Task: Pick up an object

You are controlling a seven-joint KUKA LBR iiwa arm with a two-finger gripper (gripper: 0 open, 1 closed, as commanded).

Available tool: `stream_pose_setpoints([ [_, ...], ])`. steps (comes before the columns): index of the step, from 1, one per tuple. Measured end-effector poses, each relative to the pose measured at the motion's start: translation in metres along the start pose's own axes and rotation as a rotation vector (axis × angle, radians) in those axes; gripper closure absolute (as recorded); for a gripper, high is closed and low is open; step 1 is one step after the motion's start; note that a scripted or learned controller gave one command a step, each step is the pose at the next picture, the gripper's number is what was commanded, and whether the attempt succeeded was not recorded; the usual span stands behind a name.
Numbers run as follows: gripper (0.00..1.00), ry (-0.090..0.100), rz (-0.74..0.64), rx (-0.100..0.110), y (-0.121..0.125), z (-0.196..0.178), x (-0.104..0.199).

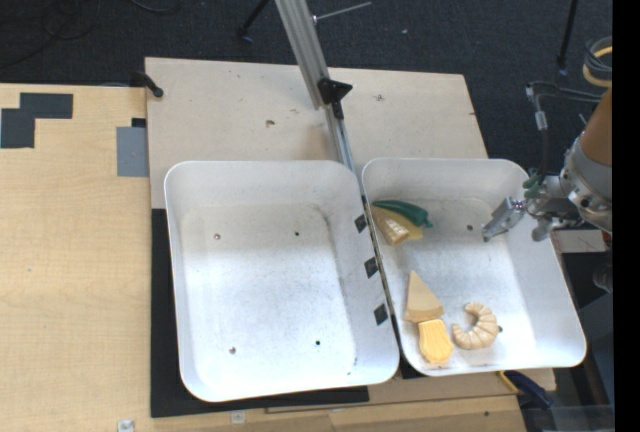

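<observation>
1. Two shallow white bins sit side by side on a pale wooden bench, seen from above at a slant. The left bin (pixel 265 280) has only small dark specks on its floor; the right bin (pixel 540 320) holds several toy food pieces.
2. The gripper (pixel 505 218) reaches in from the right, over the upper right part of the right bin, low and near its right wall. Its thin metal fingers point left toward the bin's middle. Nothing shows between them; how far apart they are cannot be told at this size.
3. Behind the gripper, the grey wrist and part of the arm (pixel 590 175) show at the right edge.
4. A green and yellow toy piece (pixel 400 220), perhaps a corn cob with husk, lies by the bin's left wall, well to the left of the gripper, with bare bin floor between them.
5. A tan wedge shaped like a cheese slice (pixel 421 298) lies lower down, touching or just beside a yellow block (pixel 434 341) below it.
6. A pale croissant-shaped toy (pixel 477 326) lies just right of the yellow block, near the bin's front edge.
7. A slanted aluminium bar (pixel 300 30) rises from the seam between the bins toward the top of the view, with a black bracket (pixel 333 92) partway up.
8. Small black clips (pixel 371 267) line the seam between the bins.
</observation>
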State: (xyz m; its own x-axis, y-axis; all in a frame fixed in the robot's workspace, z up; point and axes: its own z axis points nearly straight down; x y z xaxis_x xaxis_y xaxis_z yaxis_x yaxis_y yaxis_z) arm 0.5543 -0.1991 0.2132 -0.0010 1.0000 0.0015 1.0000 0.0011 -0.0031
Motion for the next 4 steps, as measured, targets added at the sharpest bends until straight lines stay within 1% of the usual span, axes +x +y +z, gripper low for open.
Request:
stream_pose_setpoints([
  [1, 0.0, 0.0, 0.001, 0.0, 0.0, 0.0, 0.0],
  [2, 0.0, 0.0, 0.002, 0.004, 0.001, 0.054, -0.01],
  [3, 0.0, 0.002, 0.002, 0.006, 0.002, 0.116, -0.014],
  [4, 0.0, -0.001, 0.004, -0.001, 0.002, 0.121, -0.014],
])
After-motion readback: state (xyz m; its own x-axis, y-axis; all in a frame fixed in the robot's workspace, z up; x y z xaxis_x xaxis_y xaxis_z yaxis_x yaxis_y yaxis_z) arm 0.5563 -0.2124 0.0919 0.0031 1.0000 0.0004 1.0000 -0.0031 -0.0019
